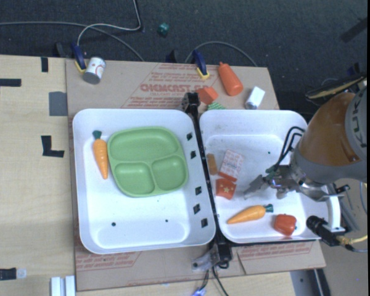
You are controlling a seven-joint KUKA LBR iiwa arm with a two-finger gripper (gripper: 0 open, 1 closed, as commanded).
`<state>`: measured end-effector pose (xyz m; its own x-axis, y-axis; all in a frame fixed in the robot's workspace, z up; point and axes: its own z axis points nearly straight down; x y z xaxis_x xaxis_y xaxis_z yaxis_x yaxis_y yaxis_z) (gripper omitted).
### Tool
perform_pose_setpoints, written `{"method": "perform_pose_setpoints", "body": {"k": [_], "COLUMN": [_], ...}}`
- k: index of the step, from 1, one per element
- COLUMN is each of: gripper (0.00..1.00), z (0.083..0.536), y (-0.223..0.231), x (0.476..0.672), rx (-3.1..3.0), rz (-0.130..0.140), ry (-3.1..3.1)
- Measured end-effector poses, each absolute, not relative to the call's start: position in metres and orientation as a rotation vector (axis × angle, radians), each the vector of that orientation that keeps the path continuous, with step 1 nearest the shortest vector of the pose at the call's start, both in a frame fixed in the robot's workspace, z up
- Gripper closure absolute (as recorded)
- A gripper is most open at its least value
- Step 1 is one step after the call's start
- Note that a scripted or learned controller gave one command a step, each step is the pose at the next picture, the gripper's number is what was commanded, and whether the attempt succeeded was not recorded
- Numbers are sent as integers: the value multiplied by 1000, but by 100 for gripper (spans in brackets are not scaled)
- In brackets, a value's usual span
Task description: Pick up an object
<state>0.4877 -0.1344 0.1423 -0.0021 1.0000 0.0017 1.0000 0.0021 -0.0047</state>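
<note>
My gripper point(263, 187) hangs over the right bin point(253, 125), its grey fingers point(254, 185) spread apart with nothing between them. Just below it lies an orange toy carrot point(247, 214). A red toy tomato point(285, 224) rests to the carrot's right, near the bin's front edge. A red block with a star point(226, 188) sits left of the gripper, and a pale pink packet point(232, 163) lies above that block. A small orange piece point(211, 163) is against the bin's left wall.
The left bin point(89, 227) holds a green divided plate point(149, 160) and another carrot point(100, 154). Behind the bins on the cardboard lie an orange cylinder point(230, 79), a white cube point(255, 97), an orange block point(207, 95) and a small can point(94, 69).
</note>
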Motion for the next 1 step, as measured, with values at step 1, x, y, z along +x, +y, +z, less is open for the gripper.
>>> {"method": "perform_pose_setpoints", "body": {"k": [1], "gripper": [0], "z": [130], "y": [-224], "x": [483], "rx": [-2223], "rz": [3], "ry": [-2219]}}
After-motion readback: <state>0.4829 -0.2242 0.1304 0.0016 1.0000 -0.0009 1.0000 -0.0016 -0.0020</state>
